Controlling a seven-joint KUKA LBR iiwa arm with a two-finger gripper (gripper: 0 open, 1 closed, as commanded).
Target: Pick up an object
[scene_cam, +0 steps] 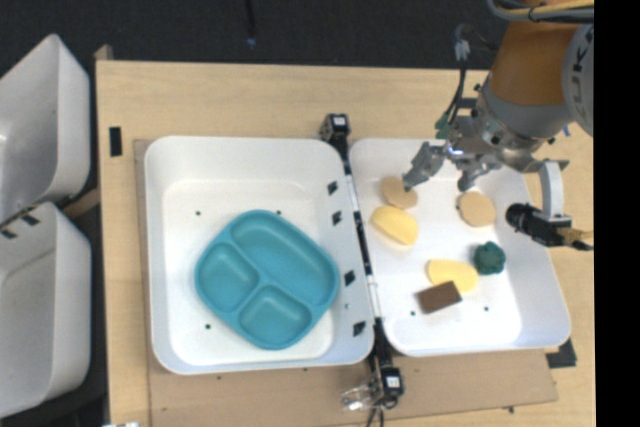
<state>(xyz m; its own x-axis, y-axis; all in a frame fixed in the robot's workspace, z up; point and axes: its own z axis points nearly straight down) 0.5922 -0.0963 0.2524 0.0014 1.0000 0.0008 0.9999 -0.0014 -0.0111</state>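
The gripper (440,173) hangs over the right bin (540,315) with its fingers apart, holding nothing. Small food pieces lie below it, and a tan piece (397,193) is just beside one finger.

Bins (160,215) are seen as glossy white plastic; bench (120,115) as matt pale wood. Divided tray (265,277) is smooth teal plastic. Yellow pieces (395,225) look matt, brown block (438,297) dull.
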